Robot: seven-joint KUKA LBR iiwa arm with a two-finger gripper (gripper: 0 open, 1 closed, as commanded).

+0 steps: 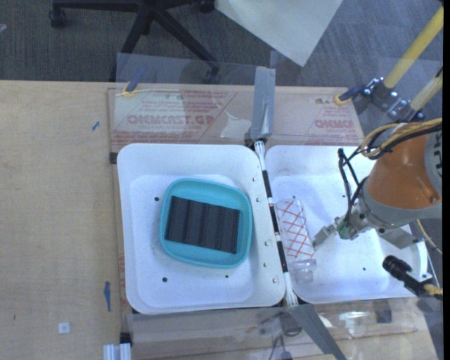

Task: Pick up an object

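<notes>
**Gripper low in the right bin, beside a red-gridded clear packet**

Camera view: The arm [397, 179] comes in from the right, and its orange band hangs over the right bin's [351, 278] far-right side. A tangle of black and yellow cables loops around it. The gripper [324, 236] sits low over the white floor of that bin, tipped toward the left. Whether it is spread or closed cannot be told from this angle, and nothing is seen gripped in it.

Just left of the gripper tip, a little apart from it, lies a clear packet with a red grid pattern [292, 223]. It rests close against the divider between the two bins. A crumpled piece of clear plastic [303, 266] lies just below it, near the bin's front left corner.

The left bin [137, 211] holds a teal tray [169, 242] set slightly askew. A dark ribbed block [204, 223] rests inside the tray and takes up most of its floor. The tray is well apart from the gripper, with the raised rims between the bins in between.

A protective sheet with red lettering [176, 116] lies flat on the bench [49, 211] behind the bins. Yellow poles [418, 46] slant across the upper right corner. A black chair base [151, 21] stands on the grey carpet beyond the bench.
</notes>
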